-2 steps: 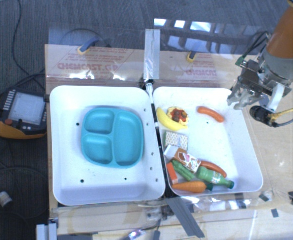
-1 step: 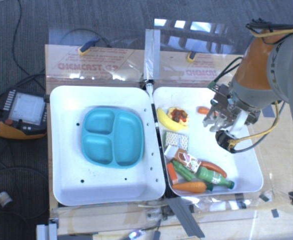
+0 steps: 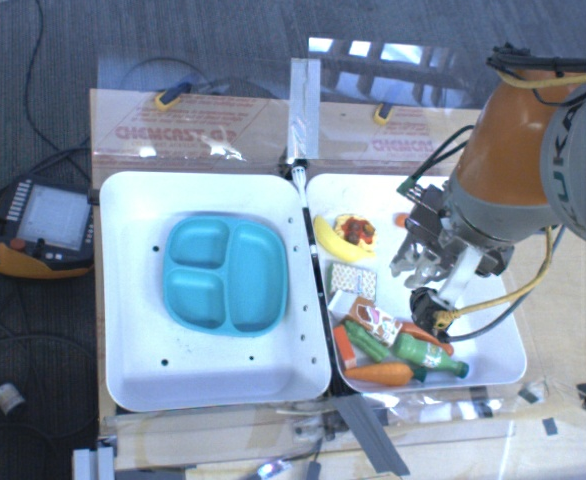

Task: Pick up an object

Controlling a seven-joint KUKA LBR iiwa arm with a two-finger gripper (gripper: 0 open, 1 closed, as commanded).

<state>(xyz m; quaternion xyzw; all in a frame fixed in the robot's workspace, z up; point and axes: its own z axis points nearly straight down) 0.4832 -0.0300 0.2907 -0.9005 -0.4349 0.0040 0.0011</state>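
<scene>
The grey arm with the orange band [image 3: 518, 118] is reaching in from the right and hanging over the right shallow white bin [image 3: 503, 363]. Its pincer [image 3: 428, 268] is sitting above the middle of that bin; whether it is released or clenched cannot be told from this angle, and nothing is showing in its grip.

The objects are lying to the left of and nearer than the pincer. A yellow plastic banana [image 3: 335, 243] is lying against the bin's left wall, far side, with a small red and yellow toy food piece [image 3: 357, 230] touching it. Nearer, a checkered white packet [image 3: 353, 282] is lying flat. A small printed carton [image 3: 378, 320] is lying just near-left of the pincer, beside a green plastic bottle [image 3: 423, 354] on its side. An orange plastic carrot [image 3: 381, 374] is lying along the near wall, touching the bottle.

The left shallow white bin [image 3: 133, 368] is holding a blue divided plastic plate [image 3: 225, 273], well apart from the pincer. Both bins are resting on the worktop [image 3: 213, 128].
</scene>
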